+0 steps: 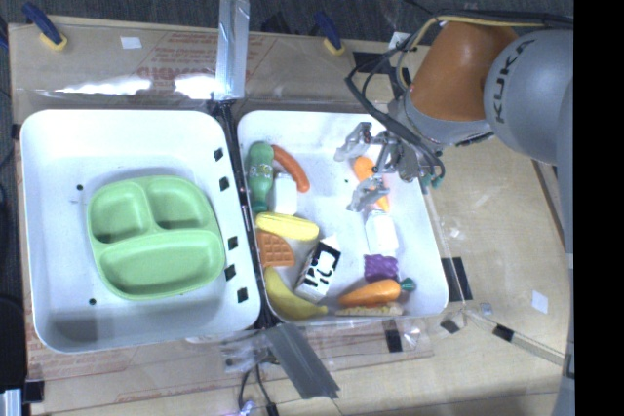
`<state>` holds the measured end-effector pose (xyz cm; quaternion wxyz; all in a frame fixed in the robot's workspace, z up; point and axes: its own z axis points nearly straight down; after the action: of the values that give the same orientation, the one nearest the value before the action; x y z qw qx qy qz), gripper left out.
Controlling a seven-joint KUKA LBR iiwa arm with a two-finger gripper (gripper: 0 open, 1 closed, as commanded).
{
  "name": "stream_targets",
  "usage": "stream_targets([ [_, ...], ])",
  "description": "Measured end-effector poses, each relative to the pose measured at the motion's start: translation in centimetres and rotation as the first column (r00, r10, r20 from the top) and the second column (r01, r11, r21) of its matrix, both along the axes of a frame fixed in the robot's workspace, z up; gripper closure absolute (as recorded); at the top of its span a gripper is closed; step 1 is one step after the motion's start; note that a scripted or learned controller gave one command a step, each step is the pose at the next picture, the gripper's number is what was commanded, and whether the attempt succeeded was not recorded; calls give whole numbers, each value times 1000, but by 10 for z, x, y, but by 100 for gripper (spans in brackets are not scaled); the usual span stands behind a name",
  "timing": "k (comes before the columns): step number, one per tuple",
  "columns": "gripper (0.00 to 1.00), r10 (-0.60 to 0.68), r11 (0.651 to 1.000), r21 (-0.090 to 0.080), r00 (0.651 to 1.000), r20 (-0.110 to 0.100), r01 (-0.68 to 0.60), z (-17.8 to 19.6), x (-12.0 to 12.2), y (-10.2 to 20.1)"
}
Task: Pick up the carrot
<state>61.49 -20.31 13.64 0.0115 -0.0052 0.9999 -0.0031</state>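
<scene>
The smooth orange plastic carrot with a green tip (371,291) lies near the front wall of the right white bin (432,239), long axis running left-right, well apart from the metal two-finger tool (370,172), which hovers spread over a small orange piece (364,167)

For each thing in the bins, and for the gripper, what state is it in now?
Orange carrot with green top: lying flat by the right bin's near wall, not gripped.
Yellow banana: lying beside the carrot.
Green divided plate: upright in the left bin.
Two-finger gripper: over the right bin, away from the carrot.
</scene>
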Motion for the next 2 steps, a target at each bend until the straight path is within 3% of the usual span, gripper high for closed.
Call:
stream_targets([
  [1,0,-93,996,4,996,-17,93,-44,5,-8],
  [2,100,-88,996,2,996,-4,88,-32,8,-7],
])
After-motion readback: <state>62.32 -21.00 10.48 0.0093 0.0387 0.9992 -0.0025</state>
